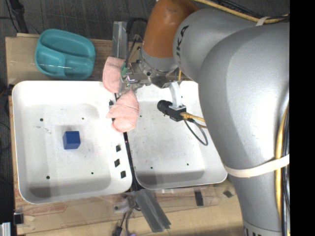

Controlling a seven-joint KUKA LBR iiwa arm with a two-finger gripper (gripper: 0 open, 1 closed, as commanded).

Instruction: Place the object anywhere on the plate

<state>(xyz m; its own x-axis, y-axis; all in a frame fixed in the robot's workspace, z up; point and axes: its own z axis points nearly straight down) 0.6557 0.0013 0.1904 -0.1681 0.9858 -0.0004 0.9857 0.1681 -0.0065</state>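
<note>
The gripper [124, 77], at the bins' shared wall, pinches a limp pink cloth [123, 113] between its fingers, while the teal plate [65, 53] sits at ten o'clock, beyond the left bin [29, 102] holding a blue cube [71, 139].

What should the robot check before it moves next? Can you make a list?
1. Blue cube lying free in the left bin: ok.
2. Gripper near the cube: not ok, it sits over the divide between the bins.
3. Cube between the pink fingers: not ok.
4. Teal plate beyond the left bin, nothing on it: ok.
5. Cable hanging over the right bin: cannot tell if it snags.
</note>
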